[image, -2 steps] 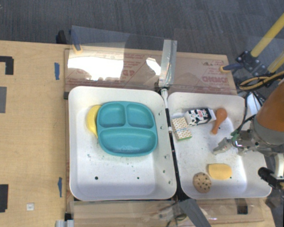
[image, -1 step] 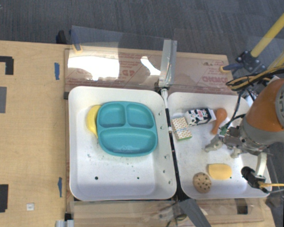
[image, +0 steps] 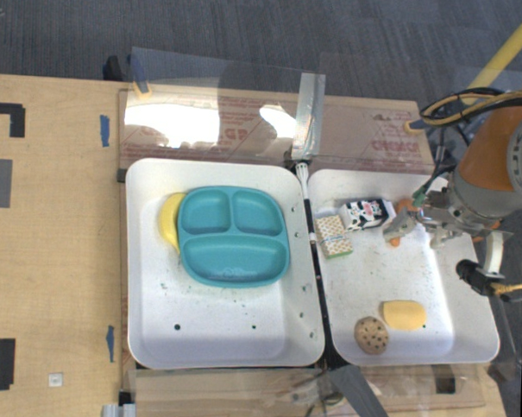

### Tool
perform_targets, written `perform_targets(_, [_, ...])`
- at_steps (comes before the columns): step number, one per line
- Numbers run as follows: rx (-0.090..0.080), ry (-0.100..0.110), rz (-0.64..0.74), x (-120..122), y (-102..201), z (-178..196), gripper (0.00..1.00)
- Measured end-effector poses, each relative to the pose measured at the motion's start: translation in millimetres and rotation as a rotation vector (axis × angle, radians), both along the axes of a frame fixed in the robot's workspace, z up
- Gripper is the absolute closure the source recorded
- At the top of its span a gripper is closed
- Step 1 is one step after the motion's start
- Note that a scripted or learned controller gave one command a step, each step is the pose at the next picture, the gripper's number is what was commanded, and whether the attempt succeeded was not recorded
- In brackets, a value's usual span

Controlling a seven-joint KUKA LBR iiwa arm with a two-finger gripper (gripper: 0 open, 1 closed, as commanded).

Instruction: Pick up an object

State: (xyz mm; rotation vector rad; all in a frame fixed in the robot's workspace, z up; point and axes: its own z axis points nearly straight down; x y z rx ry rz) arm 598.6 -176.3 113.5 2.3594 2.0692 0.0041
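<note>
Currently, step: approach to a pick; nothing is held.
Technique: judged best to descend straight over one isolated item, clear of the bin wall.
Claw [image: 413, 220]: upper right of frame, over the right bin [image: 475, 347]; fingers' state cannot be told.
Nearest object: black-and-white carton [image: 367, 213], just left of the claw.
Others: yellow block [image: 403, 315] and cookie [image: 371, 334], lower right, well apart.

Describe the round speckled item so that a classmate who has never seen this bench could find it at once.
Start at the right bin. Along its near edge lies a brown chocolate-chip cookie, just left of a yellow block. It is the only round, dark-spotted thing in that bin.
</note>
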Motion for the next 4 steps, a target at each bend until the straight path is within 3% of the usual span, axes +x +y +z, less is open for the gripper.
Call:
perform_targets(1, [0.000, 0.002, 0.026, 10.6, 18.8, -27.2, 0.00])
perform_targets(2, [-0.002, -0.003, 0.028, 12.5, 19.2, -14.6, 1.00])
perform_targets(3, [0.001, -0.009, 0.101, 52.8, 79.9, 90.3, 1.00])
perform_targets(4, [0.004, 0.004, 0.085, 34.5, 157.2, 104.5, 1.00])
